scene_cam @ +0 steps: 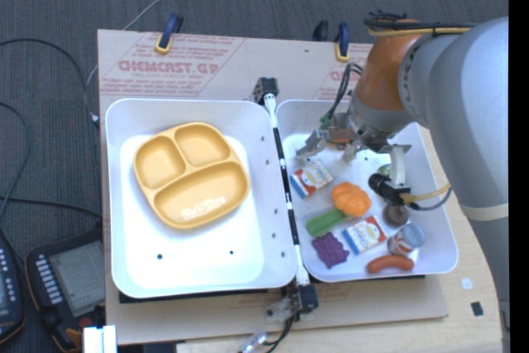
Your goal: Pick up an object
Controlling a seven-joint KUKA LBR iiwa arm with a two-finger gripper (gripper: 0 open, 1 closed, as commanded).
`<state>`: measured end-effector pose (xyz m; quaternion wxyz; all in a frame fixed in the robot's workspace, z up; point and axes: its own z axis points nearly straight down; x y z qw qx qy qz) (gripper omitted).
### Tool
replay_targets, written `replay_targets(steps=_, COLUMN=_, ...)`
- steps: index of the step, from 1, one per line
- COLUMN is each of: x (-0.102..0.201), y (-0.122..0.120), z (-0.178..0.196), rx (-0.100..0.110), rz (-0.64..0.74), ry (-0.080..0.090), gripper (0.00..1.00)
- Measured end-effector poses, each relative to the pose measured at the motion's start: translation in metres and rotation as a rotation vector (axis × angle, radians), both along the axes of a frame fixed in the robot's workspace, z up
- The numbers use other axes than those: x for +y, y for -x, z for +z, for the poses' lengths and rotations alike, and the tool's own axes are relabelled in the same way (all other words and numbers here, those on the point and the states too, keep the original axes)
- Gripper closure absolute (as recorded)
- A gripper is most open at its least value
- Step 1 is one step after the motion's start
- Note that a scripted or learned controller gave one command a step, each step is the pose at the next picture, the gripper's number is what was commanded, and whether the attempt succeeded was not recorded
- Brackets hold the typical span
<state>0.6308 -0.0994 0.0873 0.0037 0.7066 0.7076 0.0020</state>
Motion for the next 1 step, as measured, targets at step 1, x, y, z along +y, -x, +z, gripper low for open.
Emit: replay_targets(steps=1, x=-0.0494, y=0.0486, z=0.0002, rx=0.002, rz=-0.002, ry=0.001, gripper=0.00)
